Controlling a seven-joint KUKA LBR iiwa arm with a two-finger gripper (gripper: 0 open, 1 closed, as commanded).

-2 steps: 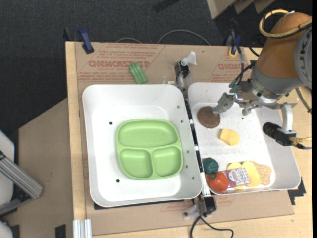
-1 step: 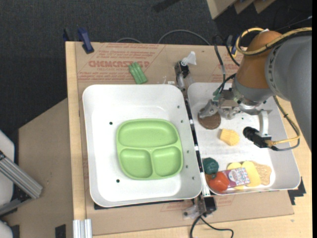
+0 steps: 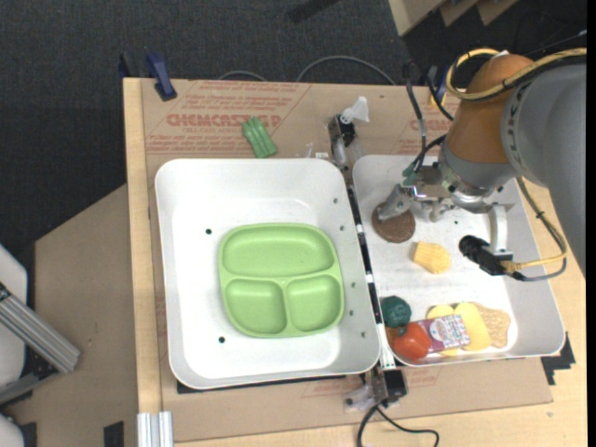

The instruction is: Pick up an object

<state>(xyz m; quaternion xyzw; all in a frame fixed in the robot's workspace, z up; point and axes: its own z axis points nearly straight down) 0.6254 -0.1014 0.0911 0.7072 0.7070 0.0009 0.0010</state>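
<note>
My gripper (image 3: pixel 416 199) hangs low over the far left part of the right bin (image 3: pixel 535 277), under the orange wrist band. Right below it and slightly to the left lies a brown round disc (image 3: pixel 394 224), touching or nearly touching the gripper's tip. A yellow cheese wedge (image 3: pixel 431 257) rests a little nearer, toward the bin's middle. At the near edge sit a dark green piece (image 3: pixel 395 309), a red tomato (image 3: pixel 411 342), a yellow packet with a pink label (image 3: pixel 456 329) and a tan cracker (image 3: pixel 495 325).
The left bin (image 3: pixel 186 203) holds a green divided plate (image 3: pixel 279 277). A green toy (image 3: pixel 260 138) and a blue clip (image 3: pixel 161 74) lie on the cardboard behind the bins. A black plug on a yellow cable (image 3: pixel 484 254) hangs from the arm over the right bin.
</note>
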